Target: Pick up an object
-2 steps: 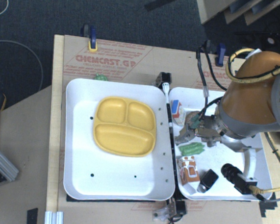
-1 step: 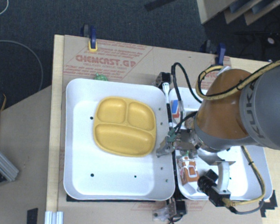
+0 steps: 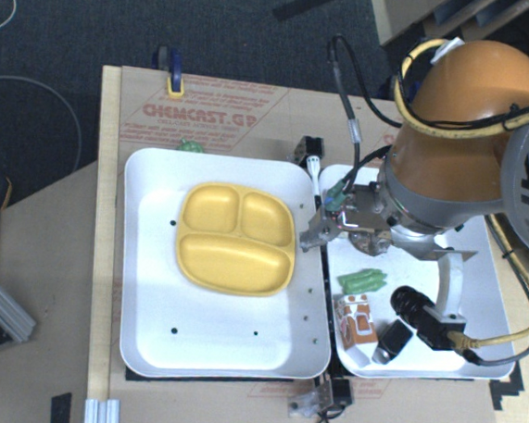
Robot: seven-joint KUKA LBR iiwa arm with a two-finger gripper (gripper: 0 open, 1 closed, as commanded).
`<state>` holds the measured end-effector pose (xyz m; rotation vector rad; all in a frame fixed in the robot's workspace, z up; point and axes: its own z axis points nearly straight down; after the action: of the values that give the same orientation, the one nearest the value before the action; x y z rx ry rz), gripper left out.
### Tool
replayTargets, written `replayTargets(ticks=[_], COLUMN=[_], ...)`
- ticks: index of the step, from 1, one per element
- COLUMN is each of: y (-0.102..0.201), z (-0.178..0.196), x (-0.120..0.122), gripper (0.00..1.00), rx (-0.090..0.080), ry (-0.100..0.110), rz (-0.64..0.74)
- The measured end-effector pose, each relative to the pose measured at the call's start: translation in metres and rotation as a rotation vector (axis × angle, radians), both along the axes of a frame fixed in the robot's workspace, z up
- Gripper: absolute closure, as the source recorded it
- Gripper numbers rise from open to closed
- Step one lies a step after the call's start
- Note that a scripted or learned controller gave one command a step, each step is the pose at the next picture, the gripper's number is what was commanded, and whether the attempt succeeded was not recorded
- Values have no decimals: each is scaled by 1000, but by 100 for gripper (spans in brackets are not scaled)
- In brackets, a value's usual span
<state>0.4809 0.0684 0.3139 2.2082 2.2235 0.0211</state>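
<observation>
Over the right bin (image 3: 496,275), with jaw state impossible to tell, lower the gripper (image 3: 361,226) squarely onto the green piece (image 3: 361,280) before closing.

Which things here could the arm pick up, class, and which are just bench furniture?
For the job:
- yellow divided plate
- green toy
- orange and white item
- gripper

Just there:
- left bin
- right bin
- blue clamp
- cardboard sheet
</observation>
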Motion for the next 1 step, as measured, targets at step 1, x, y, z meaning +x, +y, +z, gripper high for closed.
replayTargets(ticks=[1], y=[42], z=[156], x=[48], gripper=[0], rx=[1], ry=[-7], rz=[-1])
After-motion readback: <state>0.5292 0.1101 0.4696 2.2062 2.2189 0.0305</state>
